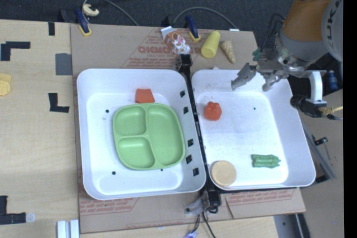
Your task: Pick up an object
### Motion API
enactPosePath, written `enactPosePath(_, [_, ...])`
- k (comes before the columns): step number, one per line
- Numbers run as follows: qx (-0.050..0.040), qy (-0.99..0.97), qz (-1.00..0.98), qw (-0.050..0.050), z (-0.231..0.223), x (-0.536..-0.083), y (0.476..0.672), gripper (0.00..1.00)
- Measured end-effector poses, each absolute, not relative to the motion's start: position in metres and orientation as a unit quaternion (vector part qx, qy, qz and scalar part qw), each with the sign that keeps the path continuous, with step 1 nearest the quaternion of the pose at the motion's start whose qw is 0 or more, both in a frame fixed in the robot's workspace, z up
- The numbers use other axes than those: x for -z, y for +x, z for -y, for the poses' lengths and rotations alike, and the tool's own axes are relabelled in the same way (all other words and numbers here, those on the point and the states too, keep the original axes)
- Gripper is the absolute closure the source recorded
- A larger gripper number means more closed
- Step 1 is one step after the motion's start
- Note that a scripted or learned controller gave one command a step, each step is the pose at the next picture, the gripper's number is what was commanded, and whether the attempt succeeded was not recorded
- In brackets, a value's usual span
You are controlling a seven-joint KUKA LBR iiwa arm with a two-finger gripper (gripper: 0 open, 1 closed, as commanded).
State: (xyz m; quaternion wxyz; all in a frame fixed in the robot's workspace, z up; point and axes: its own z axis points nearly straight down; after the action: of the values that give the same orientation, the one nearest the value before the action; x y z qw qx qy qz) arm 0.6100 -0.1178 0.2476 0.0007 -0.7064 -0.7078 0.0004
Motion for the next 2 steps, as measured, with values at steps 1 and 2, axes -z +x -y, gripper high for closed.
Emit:
enactPosePath(1, [-0.0015,-0.707,0.708,0.001,0.106,-0.183,0.624,0.00])
enactPosePath(2, [-0.0016,-0.707,0.708,0.001,0.095,-0.118,0.630,0.00])
